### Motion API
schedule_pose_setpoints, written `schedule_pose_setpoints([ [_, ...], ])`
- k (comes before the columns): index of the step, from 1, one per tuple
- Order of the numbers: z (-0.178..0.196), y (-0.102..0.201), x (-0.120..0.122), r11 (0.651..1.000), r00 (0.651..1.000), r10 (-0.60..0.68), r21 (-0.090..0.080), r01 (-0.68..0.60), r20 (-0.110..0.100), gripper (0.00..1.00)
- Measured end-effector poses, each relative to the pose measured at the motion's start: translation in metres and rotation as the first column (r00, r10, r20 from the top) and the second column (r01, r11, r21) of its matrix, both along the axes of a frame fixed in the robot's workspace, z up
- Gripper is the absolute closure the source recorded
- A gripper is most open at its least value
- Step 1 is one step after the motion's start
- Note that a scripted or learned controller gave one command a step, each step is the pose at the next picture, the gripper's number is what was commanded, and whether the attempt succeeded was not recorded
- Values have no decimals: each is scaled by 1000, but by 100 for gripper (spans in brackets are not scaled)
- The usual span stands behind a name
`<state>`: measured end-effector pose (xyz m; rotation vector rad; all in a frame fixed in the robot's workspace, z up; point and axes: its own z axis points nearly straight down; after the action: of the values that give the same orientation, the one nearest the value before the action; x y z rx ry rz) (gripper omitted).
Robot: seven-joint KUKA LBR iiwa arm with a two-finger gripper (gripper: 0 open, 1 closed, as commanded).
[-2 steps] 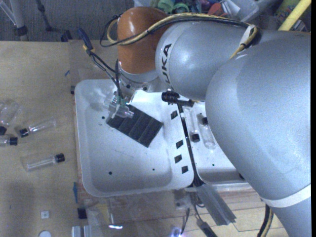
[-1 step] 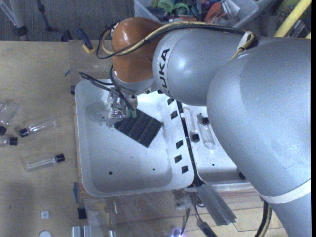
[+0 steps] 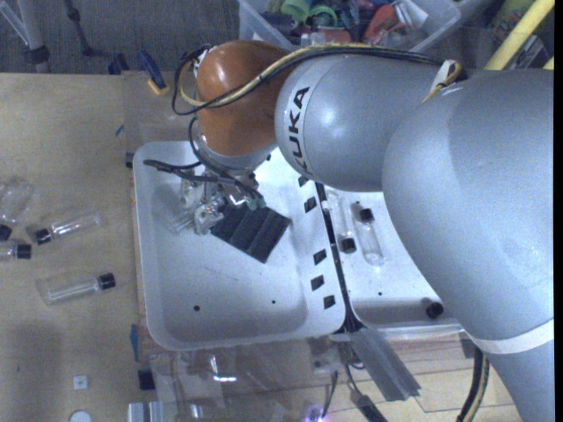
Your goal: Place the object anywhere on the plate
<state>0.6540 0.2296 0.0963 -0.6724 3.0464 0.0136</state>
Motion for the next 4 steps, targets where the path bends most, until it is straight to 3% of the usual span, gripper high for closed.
schedule_pose_setpoints([
  [1,75,-4,13,808,808,589,-11,-589,-10,100],
  [2,113,-20,13,307,307,951,-15,-951,-11,100],
  [3,307,-5,13,198,198,980,-16,-980,-12,100],
  [4,265,-5,13,480,480,877,-11,-877,-16,100],
])
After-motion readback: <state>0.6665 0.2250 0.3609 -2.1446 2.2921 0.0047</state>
